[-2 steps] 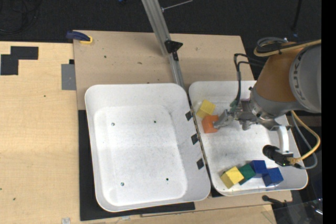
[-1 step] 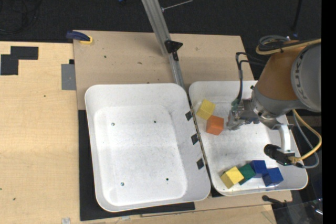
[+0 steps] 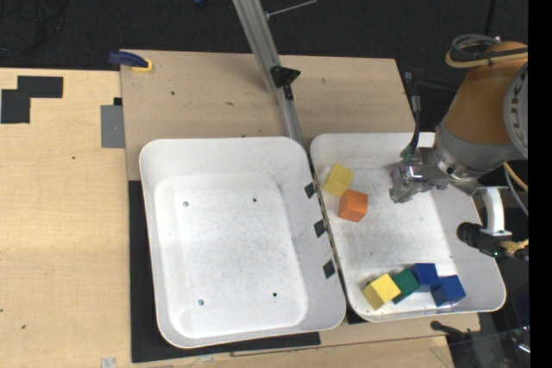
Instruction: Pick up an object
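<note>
The table [image 3: 216, 95] carries two white bins side by side. The left bin [image 3: 164, 164] sits beside the right bin [image 3: 371, 146], which holds all the blocks. Near the right bin's upper left lie a yellow block [image 3: 338, 180] and, just below and touching or nearly touching it, an orange block [image 3: 353, 206]. Along the bin's near edge sits a cluster: a second yellow block [image 3: 380, 290], a green block [image 3: 405, 283] just beside it, then two blue blocks [image 3: 426, 274] [image 3: 448, 290] further right, all close together. The arm [image 3: 483, 112] reaches in from the right, and its jaws [image 3: 404, 185] hang over the upper middle of the right bin, to the right of the first yellow and the orange block and apart from both. Whether the jaws are apart or together cannot be told; they look small and blurred here, and no block shows between them. A metal rail [image 3: 257, 26] slants across the table behind the bins.
</note>
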{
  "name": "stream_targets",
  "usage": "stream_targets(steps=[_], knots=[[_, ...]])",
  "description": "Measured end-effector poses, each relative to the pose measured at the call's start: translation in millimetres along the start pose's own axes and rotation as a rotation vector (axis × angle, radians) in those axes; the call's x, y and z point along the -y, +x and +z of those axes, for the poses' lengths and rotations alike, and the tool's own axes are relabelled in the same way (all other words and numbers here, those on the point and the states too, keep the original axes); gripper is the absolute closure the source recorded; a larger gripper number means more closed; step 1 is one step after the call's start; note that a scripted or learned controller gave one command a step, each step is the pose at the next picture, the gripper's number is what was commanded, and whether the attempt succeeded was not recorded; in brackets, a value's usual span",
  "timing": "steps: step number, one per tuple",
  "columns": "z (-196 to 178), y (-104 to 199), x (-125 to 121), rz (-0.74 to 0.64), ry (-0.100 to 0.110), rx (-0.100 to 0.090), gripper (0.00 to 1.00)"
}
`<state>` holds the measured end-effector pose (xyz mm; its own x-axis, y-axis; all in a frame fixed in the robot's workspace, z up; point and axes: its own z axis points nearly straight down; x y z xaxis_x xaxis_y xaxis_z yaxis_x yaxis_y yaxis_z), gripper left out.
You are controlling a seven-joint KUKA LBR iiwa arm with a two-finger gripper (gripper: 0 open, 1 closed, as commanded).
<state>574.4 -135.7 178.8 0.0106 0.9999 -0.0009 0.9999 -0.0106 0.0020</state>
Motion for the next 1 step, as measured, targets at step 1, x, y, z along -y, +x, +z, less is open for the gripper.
stream_targets(steps=[1], knots=[[-52.8, -1.2, -1.1, -0.014, -0.001, 0.0, 1.0]])
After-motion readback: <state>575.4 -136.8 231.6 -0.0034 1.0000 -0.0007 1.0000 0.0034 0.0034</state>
